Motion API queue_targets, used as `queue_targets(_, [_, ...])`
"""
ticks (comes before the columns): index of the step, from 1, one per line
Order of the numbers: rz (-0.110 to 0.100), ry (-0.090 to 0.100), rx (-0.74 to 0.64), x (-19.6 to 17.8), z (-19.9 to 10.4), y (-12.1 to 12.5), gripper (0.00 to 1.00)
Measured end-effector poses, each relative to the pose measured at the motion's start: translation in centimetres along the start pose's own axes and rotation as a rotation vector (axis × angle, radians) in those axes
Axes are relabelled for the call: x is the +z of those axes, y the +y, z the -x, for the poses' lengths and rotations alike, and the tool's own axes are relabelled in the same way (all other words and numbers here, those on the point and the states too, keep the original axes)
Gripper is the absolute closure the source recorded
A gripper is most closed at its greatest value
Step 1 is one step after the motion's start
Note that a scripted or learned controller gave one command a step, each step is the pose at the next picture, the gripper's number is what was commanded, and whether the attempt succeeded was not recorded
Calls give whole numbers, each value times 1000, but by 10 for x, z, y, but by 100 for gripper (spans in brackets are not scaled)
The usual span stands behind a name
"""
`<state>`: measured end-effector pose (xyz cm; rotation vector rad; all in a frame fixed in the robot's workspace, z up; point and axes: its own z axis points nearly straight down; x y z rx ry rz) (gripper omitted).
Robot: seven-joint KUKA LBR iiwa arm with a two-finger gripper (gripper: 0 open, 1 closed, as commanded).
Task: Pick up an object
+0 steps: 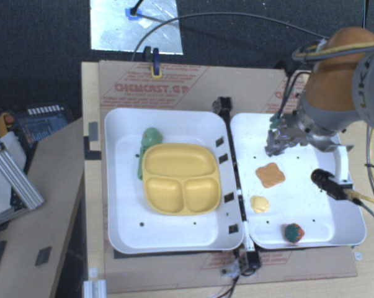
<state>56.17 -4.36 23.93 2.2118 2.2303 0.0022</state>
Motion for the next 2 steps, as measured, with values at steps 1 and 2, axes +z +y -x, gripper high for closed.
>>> queue_targets(1, [1, 1, -1, -7, -51, 8, 100])
queue_targets(2, [1, 2, -2, 0, -113, 27, 100])
